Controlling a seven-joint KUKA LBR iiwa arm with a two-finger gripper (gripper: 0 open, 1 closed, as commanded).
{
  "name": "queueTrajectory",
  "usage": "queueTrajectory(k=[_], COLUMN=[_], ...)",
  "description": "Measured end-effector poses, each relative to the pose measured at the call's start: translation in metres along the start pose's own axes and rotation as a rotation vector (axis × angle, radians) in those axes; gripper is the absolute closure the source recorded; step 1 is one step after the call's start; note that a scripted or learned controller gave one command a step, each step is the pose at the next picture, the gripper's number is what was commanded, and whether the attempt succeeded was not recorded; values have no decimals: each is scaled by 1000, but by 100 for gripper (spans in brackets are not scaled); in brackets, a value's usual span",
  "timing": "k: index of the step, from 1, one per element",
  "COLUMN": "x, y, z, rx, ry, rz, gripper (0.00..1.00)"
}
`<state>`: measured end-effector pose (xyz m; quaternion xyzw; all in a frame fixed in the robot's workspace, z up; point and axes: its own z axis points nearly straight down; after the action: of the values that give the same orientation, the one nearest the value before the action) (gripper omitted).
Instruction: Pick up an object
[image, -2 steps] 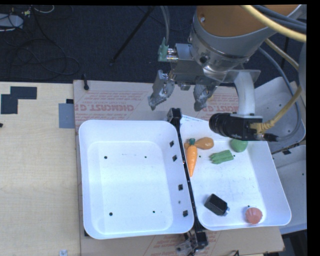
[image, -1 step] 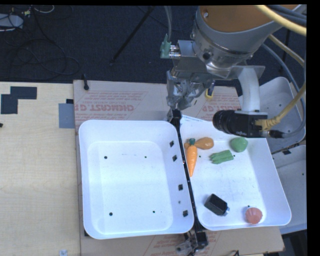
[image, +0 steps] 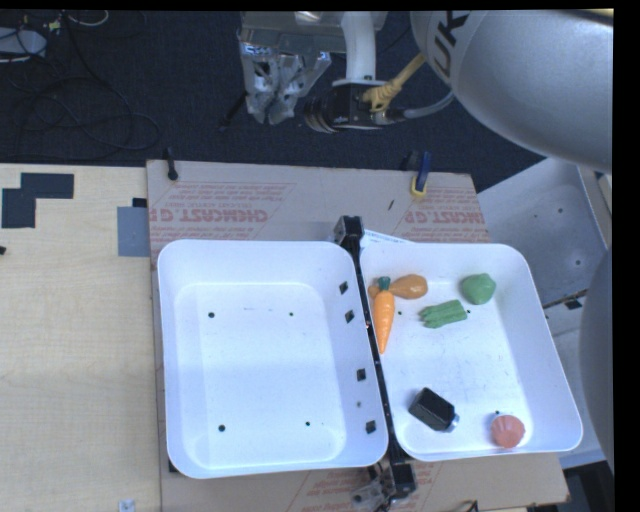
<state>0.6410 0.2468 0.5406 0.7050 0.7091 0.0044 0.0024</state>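
The right bin holds several small objects. An orange carrot lies along its left wall, with an orange rounded piece just above it. A green rounded piece and a green elongated piece sit toward the back. A black block and a pink-red ball lie near the front. My gripper hangs high at the top of the view, beyond the back edge of the bins and far from every object.
The left bin sits beside the right one, with a black divider between them. Both rest on a cardboard sheet on the wooden bench. The big grey arm crosses the top right.
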Motion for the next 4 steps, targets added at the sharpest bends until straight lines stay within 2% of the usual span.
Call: queueTrajectory(k=[1, 2, 3, 4], x=[-2, -3, -3, -3], y=[-118, -168, -130, -149], z=[2, 25, 2, 2], rx=[18, 18, 13, 16], ry=[-4, -6, -4, -5], rz=[1, 3, 5, 5], gripper=[100, 100, 100, 100])
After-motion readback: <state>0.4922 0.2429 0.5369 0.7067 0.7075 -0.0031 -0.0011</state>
